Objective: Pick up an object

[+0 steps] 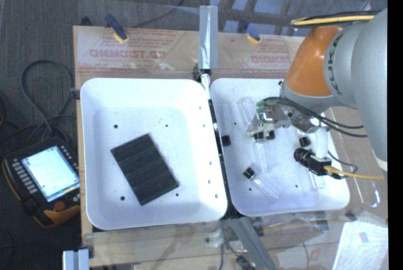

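A dark ribbed rectangular slab [143,168] lies flat and askew in the left bin [101,111]. In the right bin [334,196] lie several clear plastic pieces, one [262,158] near the middle and another [265,187] toward the front. A small black piece [249,172] rests between them, and a second one [225,140] sits by the bin's left wall. My gripper [263,126] hangs low over the upper middle of the right bin, right above the clear pieces. What it touches is hidden beneath it.
The grey arm with its orange band [315,64] covers the right bin's back right corner. A black fitting with a yellow cable [312,160] hangs off the wrist. A handheld pendant [44,174] lies left of the bench.
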Controlling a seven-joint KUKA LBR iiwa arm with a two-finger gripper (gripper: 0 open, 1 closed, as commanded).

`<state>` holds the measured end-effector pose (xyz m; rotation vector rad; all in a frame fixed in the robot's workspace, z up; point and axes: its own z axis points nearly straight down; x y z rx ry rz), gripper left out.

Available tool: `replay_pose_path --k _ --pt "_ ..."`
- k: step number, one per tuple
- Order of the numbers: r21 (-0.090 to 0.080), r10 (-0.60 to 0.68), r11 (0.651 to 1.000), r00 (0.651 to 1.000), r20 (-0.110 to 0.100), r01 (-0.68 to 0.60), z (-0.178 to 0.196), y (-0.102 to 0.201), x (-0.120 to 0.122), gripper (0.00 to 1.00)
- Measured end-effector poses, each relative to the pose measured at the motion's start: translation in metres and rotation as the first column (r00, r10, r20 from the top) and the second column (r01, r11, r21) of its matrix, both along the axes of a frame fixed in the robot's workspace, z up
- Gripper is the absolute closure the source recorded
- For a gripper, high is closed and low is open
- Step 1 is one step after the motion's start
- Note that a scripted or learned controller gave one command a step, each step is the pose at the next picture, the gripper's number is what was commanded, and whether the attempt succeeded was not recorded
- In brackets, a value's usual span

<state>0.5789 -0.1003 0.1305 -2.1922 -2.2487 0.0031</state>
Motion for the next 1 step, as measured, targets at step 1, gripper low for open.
replay_pose_path --k 1 --pt "-0.003 -0.061 0.998 0.998 0.001 0.061 0.0531 0.0137 0.0727 1.0"
